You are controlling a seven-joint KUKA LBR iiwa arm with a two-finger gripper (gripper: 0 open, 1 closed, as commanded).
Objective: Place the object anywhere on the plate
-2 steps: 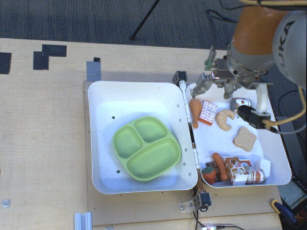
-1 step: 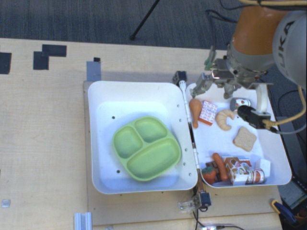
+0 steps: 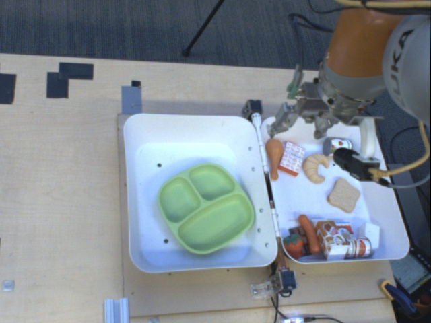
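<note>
Hand (image 3: 306,116) spread wide, holding nothing, above right bin's (image 3: 394,237) far edge; green divided plate (image 3: 205,207) bare, placing undone.

The grey arm (image 3: 404,46) enters at the bench's far right corner, its orange band (image 3: 360,36) just above the wrist. The gripper (image 3: 303,121) hangs below, pointing down and toward the left, over the far edge of the right bin.
</note>
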